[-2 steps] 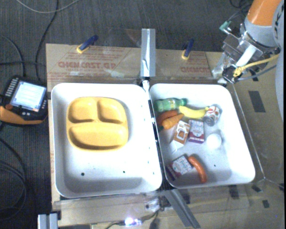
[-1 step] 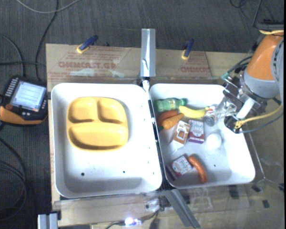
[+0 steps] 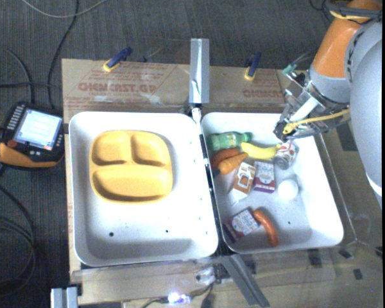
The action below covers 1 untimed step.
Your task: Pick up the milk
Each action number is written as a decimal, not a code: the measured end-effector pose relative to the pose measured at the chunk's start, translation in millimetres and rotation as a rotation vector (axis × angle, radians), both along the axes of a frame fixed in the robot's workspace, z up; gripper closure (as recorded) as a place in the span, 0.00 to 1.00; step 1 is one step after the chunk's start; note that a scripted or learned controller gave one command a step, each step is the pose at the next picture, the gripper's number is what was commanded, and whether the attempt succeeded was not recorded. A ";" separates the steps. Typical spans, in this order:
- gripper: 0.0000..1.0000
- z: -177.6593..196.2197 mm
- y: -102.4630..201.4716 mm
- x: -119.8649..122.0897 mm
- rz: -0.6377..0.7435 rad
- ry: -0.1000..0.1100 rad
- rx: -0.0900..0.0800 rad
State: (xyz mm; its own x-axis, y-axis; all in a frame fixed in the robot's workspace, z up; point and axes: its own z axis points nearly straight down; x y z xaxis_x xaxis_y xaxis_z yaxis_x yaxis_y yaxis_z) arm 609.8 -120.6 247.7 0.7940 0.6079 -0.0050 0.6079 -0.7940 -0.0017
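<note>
The milk carton [image 3: 244, 177] lay below-left of the pincer [image 3: 283, 131], touching a purple carton [image 3: 265, 176]. Pincer state could not be told. Risk: the banana [image 3: 263, 150] and can [image 3: 285, 156] between them might be struck.

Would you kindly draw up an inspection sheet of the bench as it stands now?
Surface: two white bins side by side; left bin holds a yellow divided tray; right bin holds the food items.
Job's things: several small cartons lie mid-bin; which one is the milk cannot be told.
Clutter: green bottle, carrot, banana, can, white egg, sausage, red-labelled packet.
Grippers: gripper hangs over the right bin's back edge near the banana; state of the jaws cannot be told.
Cables: loose cables on the floor at upper left.
Surroundings: teach pendant left of the bench; clamps on the back board.
</note>
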 end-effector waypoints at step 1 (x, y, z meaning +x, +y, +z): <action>0.00 0.1 -0.8 -0.2 -0.001 0.000 -0.002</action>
